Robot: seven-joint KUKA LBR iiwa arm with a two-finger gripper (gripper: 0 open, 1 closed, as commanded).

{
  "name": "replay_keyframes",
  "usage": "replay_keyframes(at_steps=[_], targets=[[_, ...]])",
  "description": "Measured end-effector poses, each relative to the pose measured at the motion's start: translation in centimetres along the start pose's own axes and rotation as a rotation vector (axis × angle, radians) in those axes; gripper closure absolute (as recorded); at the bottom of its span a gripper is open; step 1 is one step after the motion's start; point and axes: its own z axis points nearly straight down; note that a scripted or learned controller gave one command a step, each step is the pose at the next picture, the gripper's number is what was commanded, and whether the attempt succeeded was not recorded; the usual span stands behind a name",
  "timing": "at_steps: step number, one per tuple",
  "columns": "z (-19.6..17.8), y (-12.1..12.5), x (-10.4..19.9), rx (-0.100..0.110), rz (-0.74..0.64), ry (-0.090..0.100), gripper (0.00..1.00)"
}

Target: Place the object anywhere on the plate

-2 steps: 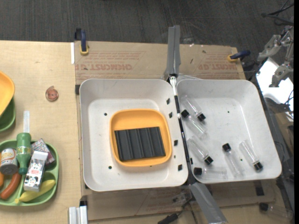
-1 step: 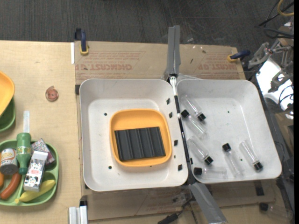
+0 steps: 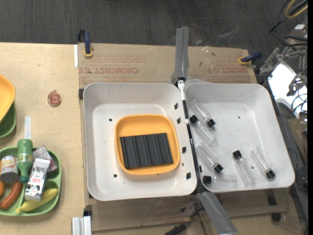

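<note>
Whether the gripper is apart or together cannot be told from the camera view, and nothing can be said to be carried by it.

Two white bins are seen side by side. In the left bin point(image 3: 91, 131) an orange plate point(image 3: 146, 122) is laid near the middle. A dark grey ribbed block point(image 3: 146, 149) is lying flat on this plate, fully inside its rim and a little toward the near edge. In the right bin point(image 3: 274, 112) several clear vials with black caps are scattered: one point(image 3: 203, 115) near the wall between the bins, one point(image 3: 211, 161) lower down, and one point(image 3: 261, 163) toward the near right corner. All of them are lying on their sides, well apart from the plate.

If the ribbed block is meant as the object, the task is judged to be finished, because the block is already resting on the plate and nothing more is needed except that the arm is kept away. If one of the vials is meant, the task is judged to be not yet begun: a vial must be picked from the right bin, carried over the dividing wall and set down on the plate, where only narrow free strips are left around the block. Which reading is correct cannot be decided with certainty.
</note>
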Motion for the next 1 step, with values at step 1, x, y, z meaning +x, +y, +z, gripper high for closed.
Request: replay_keyframes(at_steps=[1], targets=[[-1.76, 0.21, -0.21, 0.0, -0.345, -0.001, 0.0]])
